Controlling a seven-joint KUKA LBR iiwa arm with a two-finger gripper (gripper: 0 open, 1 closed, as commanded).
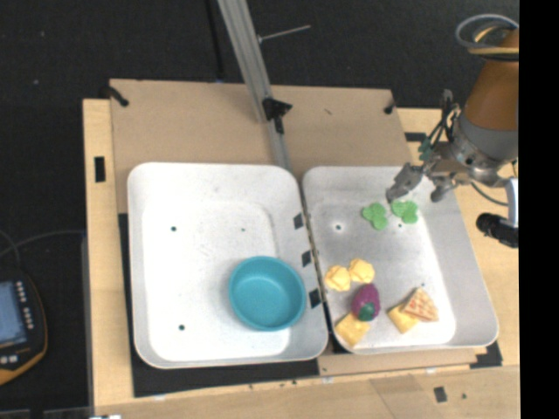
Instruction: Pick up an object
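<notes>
Bins of smooth white plastic, shallow with rounded corners, sit side by side on the tan board surface (pixel 210 120). The left bin (pixel 175 199) carries a round teal bowl (pixel 266 292) with a glossy, deep interior, placed toward 5 o'clock of that bin's floor. The right bin (pixel 454 260) carries the small graspable pieces. Two flat green leaf-like pieces (pixel 389 213) lie near 12 o'clock of its floor, just beside each other. A lumpy yellow piece (pixel 349 275) lies toward 8 o'clock, with a purple rounded piece with a green tip (pixel 366 303) just beside it at its 5 o'clock. A pale yellow block (pixel 353 329) rests at the bin's 7 o'clock rim, and an orange-and-yellow wedge with a grid texture (pixel 413 310) lies at 5 o'clock. A grey metal pole (pixel 249 55) slants down from 12 o'clock of the view and ends near the seam between the bins. A handheld control pendant (pixel 16 326) lies off the surface at 8 o'clock of the view. The tool (pixel 421 186) hangs over the right bin's 1 o'clock corner, directly above the green pieces; its two fingers stand spread apart, released, with nothing between them, and contact with the green pieces cannot be determined.
</notes>
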